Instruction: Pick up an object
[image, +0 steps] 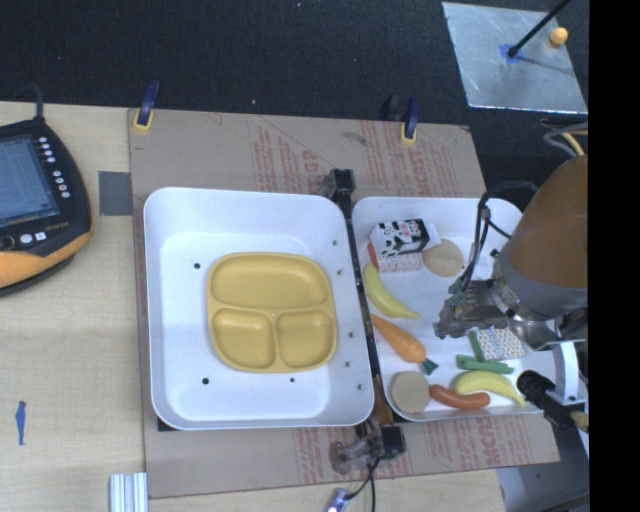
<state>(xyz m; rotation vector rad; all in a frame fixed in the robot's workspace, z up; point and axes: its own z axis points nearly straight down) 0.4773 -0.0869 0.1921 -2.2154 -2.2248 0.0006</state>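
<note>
fingers (452, 322) low in the right bin (455, 210) beside the carrot (400, 340), grip state unclear

My rounded orange band (552, 225) bulges wide above my wrist, its surface smooth and slightly glossy. Below it sits a curved grey wrist segment (540, 292), paler along its lower rim. A thin black cable (481, 235) loops down my side toward the tool. My dark grey metal two-finger gripper (457, 317) looks blocky and mechanical, with a small green patch on its body.
</note>
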